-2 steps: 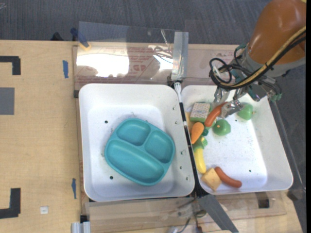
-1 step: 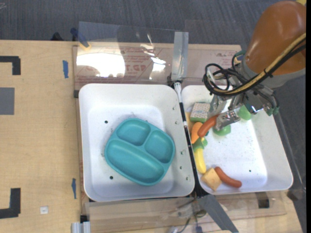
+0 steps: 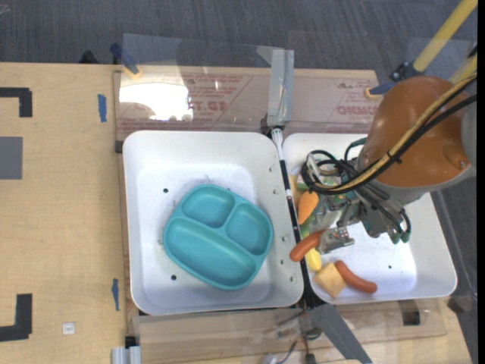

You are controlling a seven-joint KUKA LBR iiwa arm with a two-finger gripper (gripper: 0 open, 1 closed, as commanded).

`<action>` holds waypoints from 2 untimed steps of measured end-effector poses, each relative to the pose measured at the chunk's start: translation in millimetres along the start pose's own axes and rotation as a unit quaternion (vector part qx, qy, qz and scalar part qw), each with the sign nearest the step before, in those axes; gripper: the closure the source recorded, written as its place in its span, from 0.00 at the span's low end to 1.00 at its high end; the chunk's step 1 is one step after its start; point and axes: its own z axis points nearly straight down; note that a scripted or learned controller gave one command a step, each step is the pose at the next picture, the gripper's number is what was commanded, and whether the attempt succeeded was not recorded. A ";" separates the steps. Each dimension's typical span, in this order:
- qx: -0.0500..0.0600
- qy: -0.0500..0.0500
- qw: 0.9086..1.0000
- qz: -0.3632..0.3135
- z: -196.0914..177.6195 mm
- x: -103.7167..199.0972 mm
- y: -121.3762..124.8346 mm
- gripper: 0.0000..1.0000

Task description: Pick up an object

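Bench [image 3: 53,203] is light wood w/ black marks at left. Two shallow white bins sit side by side: left bin [image 3: 151,165], right bin [image 3: 424,268]. Arm [image 3: 417,139] comes in from the right, its orange band over the right bin's upper part, black cables looping off it. Left bin holds a teal divided plate [image 3: 218,236], three compartments, lying flat and a bit skewed, roughly mid-bin. Gripper [image 3: 339,233] is low over the right bin's left half, amid the toy food. Can't tell its state, metal parts and cables clutter it. Toy food clusters along the right bin's left edge: orange carrot [image 3: 307,205] just left of the gripper, red sausage [image 3: 306,245] below it touching the divider, another sausage [image 3: 356,277] near the front wall, pale wedge [image 3: 329,280] beside that, small yellow piece [image 3: 313,261] between wedge and first sausage.
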 end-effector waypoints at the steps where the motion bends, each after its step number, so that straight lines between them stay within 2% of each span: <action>1: 0.000 -0.003 0.998 0.066 -31.3 -53.6 47.7 1.00; 2: 0.001 0.001 0.998 -0.059 36.2 -36.1 -57.4 1.00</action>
